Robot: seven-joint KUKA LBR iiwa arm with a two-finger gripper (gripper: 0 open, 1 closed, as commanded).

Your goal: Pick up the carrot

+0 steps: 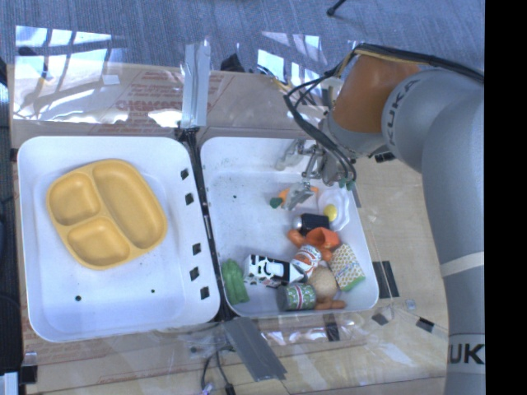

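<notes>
Gripper (300, 189) hung low in the right bin (239, 163), seemingly clenched on a small carrot (284, 197) at its eight o'clock; grasp underway, I judged, lifting straight up next.

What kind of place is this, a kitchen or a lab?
Most likely a robotics lab, not a kitchen: a grey arm reaches over two white bins, one heaped with toy food, the other holding a yellow divided tray.
</notes>
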